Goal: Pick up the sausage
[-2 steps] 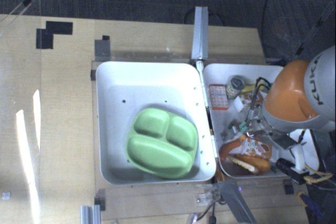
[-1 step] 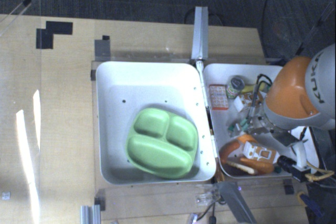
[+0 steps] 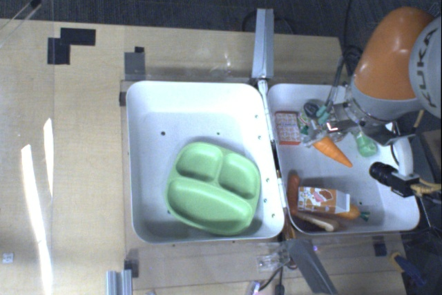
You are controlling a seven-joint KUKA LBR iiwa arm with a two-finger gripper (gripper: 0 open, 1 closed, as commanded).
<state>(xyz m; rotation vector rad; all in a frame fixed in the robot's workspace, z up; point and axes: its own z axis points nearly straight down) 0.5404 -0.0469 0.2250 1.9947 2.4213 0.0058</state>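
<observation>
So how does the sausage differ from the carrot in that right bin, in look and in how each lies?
The sausage is dull reddish-brown and even in width; the carrot is bright orange and tapers to a point. The sausage lies along the bin's left wall, its lower part hidden beside a small carton; the carrot lies slantwise further up, right by the gripper. Both are slim items in the right bin.
</observation>
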